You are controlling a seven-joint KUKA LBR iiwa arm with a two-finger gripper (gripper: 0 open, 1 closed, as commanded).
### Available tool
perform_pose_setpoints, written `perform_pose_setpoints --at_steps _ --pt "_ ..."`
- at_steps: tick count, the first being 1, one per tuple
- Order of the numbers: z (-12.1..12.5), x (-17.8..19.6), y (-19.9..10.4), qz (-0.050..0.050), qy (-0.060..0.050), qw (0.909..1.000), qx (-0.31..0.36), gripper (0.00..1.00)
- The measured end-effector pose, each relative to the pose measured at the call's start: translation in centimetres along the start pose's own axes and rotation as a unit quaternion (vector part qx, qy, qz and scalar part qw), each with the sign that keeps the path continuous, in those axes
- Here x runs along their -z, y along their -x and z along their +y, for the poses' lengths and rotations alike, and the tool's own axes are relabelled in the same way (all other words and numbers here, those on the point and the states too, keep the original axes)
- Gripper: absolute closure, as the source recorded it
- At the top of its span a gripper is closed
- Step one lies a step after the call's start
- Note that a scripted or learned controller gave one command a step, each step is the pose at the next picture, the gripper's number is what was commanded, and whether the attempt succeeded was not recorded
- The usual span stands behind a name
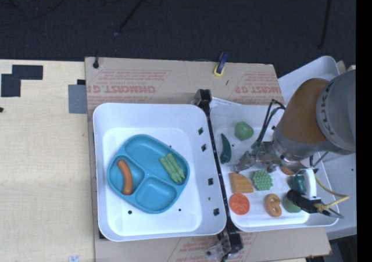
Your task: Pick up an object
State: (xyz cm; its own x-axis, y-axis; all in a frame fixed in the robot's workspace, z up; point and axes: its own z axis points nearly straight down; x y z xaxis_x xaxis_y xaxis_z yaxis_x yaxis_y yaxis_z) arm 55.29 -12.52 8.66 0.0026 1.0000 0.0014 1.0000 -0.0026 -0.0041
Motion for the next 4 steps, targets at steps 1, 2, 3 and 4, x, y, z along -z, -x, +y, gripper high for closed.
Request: perform_pose_setpoints --at_steps 1,2,3,4 --pt "0.0 1.1 0.2 0.000 0.000 1.0000 -0.003 1.00" --pt "0.0 7.0 1.1 -0.001 0.003 1.0000 -0.002 1.00" --pt "0.0 11.2 1.3 -0.001 0.003 1.0000 0.001 1.00" --pt "0.0 14.3 1.4 -0.001 0.003 1.0000 0.001 1.00"
